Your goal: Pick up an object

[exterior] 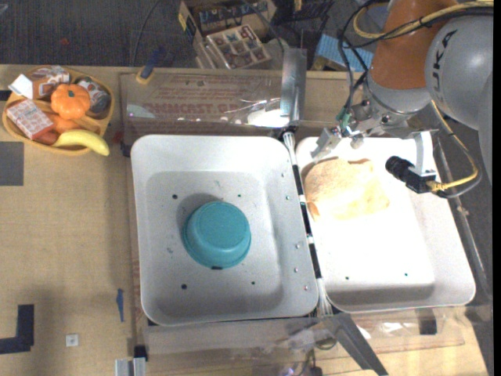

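Tan flat object [344, 186] in right bin [407, 280], just below claw [350, 131].

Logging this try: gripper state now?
Gripper: cannot be told. It sits over the right bin, by a tan object.

You look through 1 fixed camera mounted above the bench [63, 233], angled down at a slant so the far edge sits at the top of your view. It stands far enough back to take in both white bins: the left bin [149, 163] fills the middle, the right bin [438, 272] runs toward your right edge. The arm [438, 45] enters from the upper right. Beyond the bench, floor clutter [235, 30] lines the top.
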Tool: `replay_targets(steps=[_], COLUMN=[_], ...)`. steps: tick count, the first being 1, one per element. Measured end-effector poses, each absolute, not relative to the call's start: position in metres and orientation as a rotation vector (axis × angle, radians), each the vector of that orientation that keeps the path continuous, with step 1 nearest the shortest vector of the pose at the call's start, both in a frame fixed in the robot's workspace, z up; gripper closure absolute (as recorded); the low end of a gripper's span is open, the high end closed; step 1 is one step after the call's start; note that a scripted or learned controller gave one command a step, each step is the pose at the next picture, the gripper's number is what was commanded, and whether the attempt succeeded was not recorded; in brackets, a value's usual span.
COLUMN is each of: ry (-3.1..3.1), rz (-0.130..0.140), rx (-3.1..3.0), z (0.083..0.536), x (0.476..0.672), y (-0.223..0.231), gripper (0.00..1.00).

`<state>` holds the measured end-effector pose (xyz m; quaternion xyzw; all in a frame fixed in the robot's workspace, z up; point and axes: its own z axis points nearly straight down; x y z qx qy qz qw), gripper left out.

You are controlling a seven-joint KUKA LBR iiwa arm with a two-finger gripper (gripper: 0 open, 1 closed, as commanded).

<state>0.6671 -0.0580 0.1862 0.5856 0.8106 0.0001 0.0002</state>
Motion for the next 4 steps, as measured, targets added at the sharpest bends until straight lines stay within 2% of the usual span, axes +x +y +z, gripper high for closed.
replay_targets(steps=[1, 2, 3, 4], ry=[2.431, 2.544, 2.561, 2.485], rz=[0.002, 0.009, -0.004, 0.007], rx=[1.985, 1.843, 1.805, 1.906], z=[0.186, 0.091, 0.092, 0.092], x=[0.667, 0.669, 0.668, 0.665], y=[-0.072, -0.119, -0.109, -0.104], gripper=[0.0, 0.0, 0.0, 0.0])
